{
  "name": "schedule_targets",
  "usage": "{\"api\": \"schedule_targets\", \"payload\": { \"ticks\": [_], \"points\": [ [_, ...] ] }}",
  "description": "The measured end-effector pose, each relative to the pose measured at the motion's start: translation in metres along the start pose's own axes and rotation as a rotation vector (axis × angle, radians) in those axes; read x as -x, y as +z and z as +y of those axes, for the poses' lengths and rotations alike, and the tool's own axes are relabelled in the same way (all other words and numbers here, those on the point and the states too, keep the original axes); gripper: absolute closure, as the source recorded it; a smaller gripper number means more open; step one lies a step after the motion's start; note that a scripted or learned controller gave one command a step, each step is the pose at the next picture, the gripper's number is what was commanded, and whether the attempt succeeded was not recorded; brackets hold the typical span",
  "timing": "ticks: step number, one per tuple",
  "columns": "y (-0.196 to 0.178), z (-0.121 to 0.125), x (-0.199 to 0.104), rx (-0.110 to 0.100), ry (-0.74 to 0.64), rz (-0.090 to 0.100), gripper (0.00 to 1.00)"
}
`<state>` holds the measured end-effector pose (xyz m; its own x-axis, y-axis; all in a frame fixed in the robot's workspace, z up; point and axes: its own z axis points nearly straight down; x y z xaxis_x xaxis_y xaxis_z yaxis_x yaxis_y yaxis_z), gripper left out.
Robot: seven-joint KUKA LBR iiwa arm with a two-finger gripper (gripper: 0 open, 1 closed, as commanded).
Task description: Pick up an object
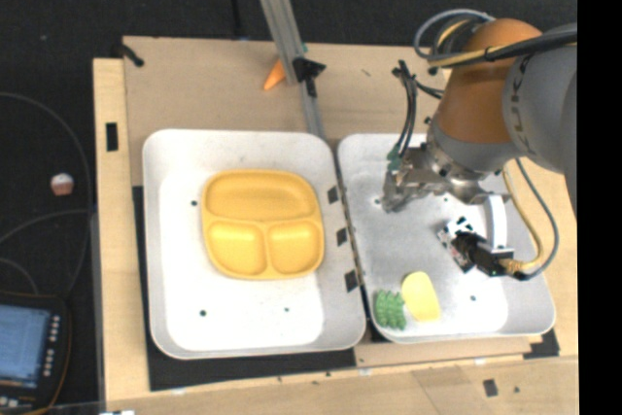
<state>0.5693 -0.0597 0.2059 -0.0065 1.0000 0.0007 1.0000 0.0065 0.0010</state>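
No writing is legible. The arm (481, 102) bends down over the right bin (525, 311), its gripper (397, 191) low near the back-left corner (spread or pressed together, I cannot tell). A yellow object (421, 296) and green object (390, 308) lie at the front edge; a yellow divided tray (260, 223) sits in the left bin (175, 306).

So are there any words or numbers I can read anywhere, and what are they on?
None can be read.
The lit blue screen at the lower left is too blurred to read.
The yellow divided tray, the yellow block and the green toy show no writing.
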Motion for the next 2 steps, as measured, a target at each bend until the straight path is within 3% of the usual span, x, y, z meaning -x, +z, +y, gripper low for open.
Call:
{"api": "schedule_targets", "payload": {
  "ticks": [2],
  "points": [
    [-0.03, -0.013, -0.098, 0.003, -0.002, 0.002, 1.0]
  ]
}}
